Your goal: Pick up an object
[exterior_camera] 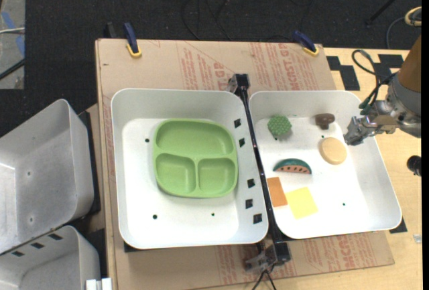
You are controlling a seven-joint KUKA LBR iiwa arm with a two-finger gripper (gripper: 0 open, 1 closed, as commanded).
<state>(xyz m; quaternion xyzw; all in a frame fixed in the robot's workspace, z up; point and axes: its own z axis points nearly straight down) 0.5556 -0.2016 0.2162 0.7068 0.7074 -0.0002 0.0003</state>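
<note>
White plastic made up both shallow bins, which sat side by side on a cardboard-covered bench [174, 57], touching along a dark central seam. The left bin [131, 148] held a single green divided plate [196, 158], lying flat near the bin's middle, with one long compartment toward twelve o'clock and two smaller ones toward six. The right bin [365, 205] held six small things. A green bumpy ball [279, 125] lay toward eleven o'clock of that bin, and a brown lump [324, 120] lay toward one o'clock, near the back wall. A tan round piece [333, 151] rested at about three o'clock from the bin's middle, well apart from the ball. A watermelon slice [293, 167] sat near the middle, its curved rind facing twelve. An orange flat block [276, 191] lay at seven o'clock close to the seam, and a yellow square [301, 201] lay just beside it toward six o'clock, the two nearly touching. The gripper [355, 132] reached in from three o'clock, over the right bin's edge, on a grey arm [402, 98] with cables along it. Its tip stood just beside the tan round piece, at that piece's one o'clock, and between the piece and the brown lump. How far the claw was spread could not be told, as its end showed as a small blurred grey shape. Nothing was seen pinched in it, and every object lay on the bin floor.
</note>
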